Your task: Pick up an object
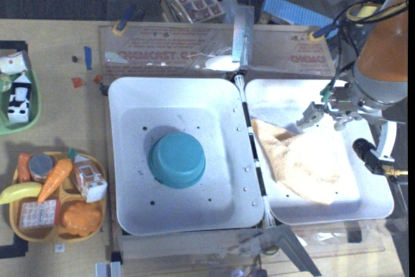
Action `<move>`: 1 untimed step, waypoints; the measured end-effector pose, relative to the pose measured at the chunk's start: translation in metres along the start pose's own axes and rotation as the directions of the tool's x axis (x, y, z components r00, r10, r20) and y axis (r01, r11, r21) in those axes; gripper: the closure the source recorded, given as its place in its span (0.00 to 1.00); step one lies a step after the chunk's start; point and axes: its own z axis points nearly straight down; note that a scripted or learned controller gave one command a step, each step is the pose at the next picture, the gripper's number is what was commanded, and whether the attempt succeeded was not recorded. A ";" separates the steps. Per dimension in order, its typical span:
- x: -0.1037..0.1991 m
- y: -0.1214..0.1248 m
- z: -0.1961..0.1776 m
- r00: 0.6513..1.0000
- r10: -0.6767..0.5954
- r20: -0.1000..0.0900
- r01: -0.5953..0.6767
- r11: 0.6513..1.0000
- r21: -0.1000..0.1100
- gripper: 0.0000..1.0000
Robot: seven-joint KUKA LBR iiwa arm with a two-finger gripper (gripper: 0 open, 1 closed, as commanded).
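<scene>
the wooden bench (pixel 65 55) bears two white bins (pixel 123 139), a toy-food tray (pixel 13 217) and a green dish (pixel 32 113).

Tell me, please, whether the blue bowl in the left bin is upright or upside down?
Upside down, it seems: the blue bowl shows a flat, closed circular base on top with sides flaring outward to the left bin floor, and no hollow interior is visible.

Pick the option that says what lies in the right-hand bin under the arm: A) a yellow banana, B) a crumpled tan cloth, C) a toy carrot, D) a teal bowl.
B: a tan cloth lies crumpled in the right bin, while the teal bowl sits in the left bin.
</scene>
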 end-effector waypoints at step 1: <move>-0.006 0.031 0.120 0.995 0.099 0.001 -0.099 0.995 -0.013 0.00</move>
